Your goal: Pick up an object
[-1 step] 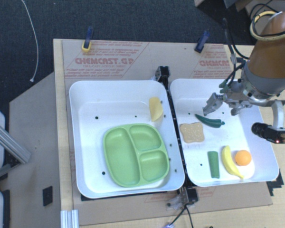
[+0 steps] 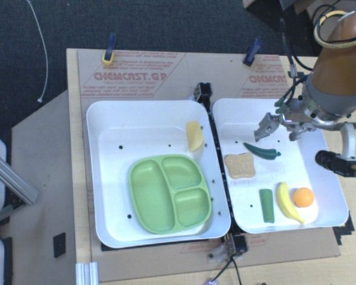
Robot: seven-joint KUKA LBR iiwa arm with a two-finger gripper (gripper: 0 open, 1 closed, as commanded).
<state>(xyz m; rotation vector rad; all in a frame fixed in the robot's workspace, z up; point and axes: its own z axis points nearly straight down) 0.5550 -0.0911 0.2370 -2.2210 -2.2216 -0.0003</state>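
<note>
Two white bins side by side on a bench. The right bin (image 2: pixel 338 209) holds a dark green pepper (image 2: pixel 262 151), slender and curved, lying near the bin's centre; a speckled tan bread slice (image 2: pixel 240 165) just below and left of it; a green rectangular block (image 2: pixel 266 205); a yellow banana (image 2: pixel 288 203); and an orange (image 2: pixel 303 197) touching the banana. The gripper (image 2: pixel 280 127) hangs just above the pepper, fingers spread and nothing between them. The left bin (image 2: pixel 98 159) contains a light green three-compartment tray (image 2: pixel 169 192) and a pale yellow wedge (image 2: pixel 194 136) near its right wall
</note>
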